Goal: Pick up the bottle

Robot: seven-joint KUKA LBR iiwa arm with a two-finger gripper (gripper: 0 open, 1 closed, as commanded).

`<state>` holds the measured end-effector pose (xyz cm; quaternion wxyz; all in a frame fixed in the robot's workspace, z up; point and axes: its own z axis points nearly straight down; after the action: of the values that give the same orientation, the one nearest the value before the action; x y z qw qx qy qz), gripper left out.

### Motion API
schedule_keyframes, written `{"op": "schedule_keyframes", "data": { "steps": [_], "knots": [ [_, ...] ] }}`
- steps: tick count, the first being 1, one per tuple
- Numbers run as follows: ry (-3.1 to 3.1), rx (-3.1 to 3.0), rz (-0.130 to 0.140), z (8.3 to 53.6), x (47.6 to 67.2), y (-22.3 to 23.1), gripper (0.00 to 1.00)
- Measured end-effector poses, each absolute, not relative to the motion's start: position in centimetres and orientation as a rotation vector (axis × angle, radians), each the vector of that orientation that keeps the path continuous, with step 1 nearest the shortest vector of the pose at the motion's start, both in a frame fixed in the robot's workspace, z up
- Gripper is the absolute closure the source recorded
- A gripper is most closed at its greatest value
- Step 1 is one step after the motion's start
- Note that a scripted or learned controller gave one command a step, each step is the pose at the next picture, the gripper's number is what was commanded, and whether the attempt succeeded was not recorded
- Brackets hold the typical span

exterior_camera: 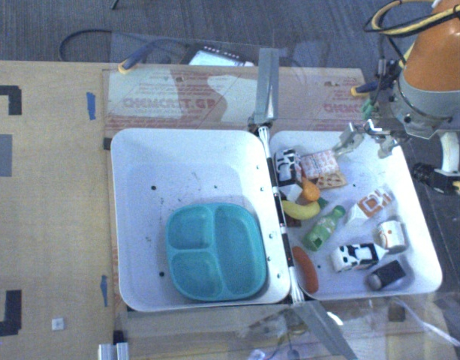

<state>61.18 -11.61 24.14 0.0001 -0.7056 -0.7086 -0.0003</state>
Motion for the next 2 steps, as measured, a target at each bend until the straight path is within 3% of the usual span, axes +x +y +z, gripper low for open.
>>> {"op": "schedule_keyframes", "data": {
  "steps": [1,2],
  "knots": [
    [-2.508,-1.899,-0.006,8.7,59.8,-11.9,0.00],
    [-2.504,-1.905,-0.009,9.7,59.9,-12.0,1.00]
  ]
}}
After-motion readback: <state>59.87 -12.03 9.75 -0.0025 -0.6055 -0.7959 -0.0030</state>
